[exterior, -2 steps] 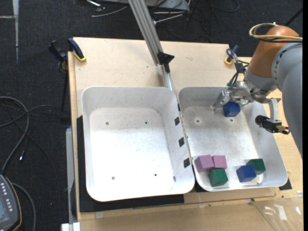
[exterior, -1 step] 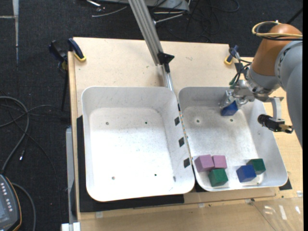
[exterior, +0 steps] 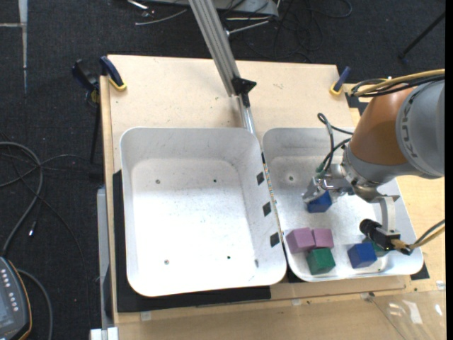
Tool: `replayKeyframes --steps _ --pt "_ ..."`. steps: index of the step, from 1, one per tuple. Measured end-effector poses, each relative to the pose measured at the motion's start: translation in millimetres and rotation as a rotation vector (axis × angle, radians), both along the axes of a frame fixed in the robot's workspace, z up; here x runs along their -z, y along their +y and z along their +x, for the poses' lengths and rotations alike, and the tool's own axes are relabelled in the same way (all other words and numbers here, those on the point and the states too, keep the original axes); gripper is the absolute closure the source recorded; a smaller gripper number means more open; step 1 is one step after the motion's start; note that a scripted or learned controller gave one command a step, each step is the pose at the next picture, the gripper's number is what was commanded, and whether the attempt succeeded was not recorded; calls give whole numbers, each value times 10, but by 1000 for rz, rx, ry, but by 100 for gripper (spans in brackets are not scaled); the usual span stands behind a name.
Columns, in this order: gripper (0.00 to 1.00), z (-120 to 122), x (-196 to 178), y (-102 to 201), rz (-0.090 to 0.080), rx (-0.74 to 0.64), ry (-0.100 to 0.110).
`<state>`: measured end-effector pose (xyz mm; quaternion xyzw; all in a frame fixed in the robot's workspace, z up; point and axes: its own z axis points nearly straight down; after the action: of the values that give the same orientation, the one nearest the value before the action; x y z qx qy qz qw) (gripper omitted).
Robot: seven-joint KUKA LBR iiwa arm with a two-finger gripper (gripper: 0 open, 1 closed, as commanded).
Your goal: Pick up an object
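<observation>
The two-finger metal gripper [exterior: 318, 192] sits clamped on a small blue cube [exterior: 320, 202] in the right white bin [exterior: 283, 147]; the grey-and-orange arm hides that bin's right side.

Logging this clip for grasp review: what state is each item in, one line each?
claw: lowered into the right bin, a blue block at its tip; grip unclear
blue block: at the claw tip
second blue block: resting near the bin's front right corner
two purple blocks: lying side by side, touching
green block: resting just in front of the purple pair
left bin: sitting flat beside the right bin
</observation>
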<state>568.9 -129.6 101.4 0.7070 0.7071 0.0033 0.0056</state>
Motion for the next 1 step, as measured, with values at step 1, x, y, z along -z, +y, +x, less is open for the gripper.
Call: replayKeyframes --steps 1 --pt "100 -201 -982 972 6 -10 6"
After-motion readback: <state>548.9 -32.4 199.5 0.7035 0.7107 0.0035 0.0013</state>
